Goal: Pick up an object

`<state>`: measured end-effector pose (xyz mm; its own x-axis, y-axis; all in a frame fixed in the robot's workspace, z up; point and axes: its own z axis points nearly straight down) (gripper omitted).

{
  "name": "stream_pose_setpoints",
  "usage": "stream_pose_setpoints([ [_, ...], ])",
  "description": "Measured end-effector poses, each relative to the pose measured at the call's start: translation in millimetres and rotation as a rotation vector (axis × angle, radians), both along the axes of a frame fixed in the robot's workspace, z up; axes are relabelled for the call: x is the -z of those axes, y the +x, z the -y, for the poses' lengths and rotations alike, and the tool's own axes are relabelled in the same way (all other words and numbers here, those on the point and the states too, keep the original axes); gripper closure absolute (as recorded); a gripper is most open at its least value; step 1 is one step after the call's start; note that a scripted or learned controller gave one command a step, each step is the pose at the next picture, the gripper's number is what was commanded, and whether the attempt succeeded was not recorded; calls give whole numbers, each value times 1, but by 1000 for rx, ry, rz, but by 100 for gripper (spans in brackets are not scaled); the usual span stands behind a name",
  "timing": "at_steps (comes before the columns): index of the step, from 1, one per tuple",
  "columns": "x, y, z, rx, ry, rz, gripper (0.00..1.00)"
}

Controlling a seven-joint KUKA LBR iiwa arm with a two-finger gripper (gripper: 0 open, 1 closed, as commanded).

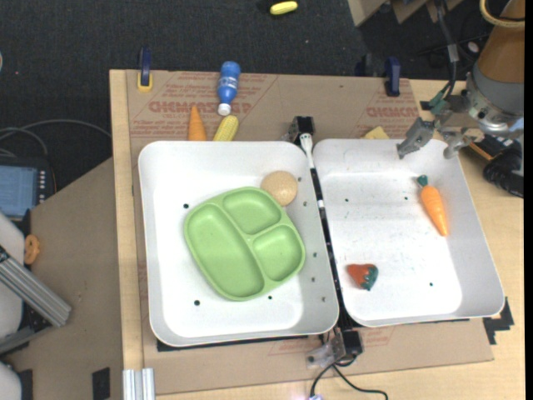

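Orange carrot (433,207) lies below spread fingers (414,143), apart.

1. Bench (125,223) topped with brown cardboard, clamped along far edge.
2. Two white bins side by side: left bin (162,290), right bin (475,282).
3. Behind left bin: blue-capped bottle (227,87), small orange carrot (196,125), yellow corn cob (226,127).

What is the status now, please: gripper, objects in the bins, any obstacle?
Gripper open, above right bin's far edge, holding nothing. Carrot and strawberry lie in right bin, untouched. Green plate and beige ball in left bin. Nothing blocks the carrot.
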<state>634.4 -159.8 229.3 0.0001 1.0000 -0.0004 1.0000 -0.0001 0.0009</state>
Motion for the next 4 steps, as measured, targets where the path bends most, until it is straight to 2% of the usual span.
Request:
stream_pose_setpoints([
  [1, -98, -101, -97, -9, 5, 6, 0],
  [2, -159, -156, -190, -13, 4, 7, 0],
  [3, -96, -156, -270, -9, 1, -9, 0],
  [4, 53, -158, -213, 7, -3, -17, 0],
])
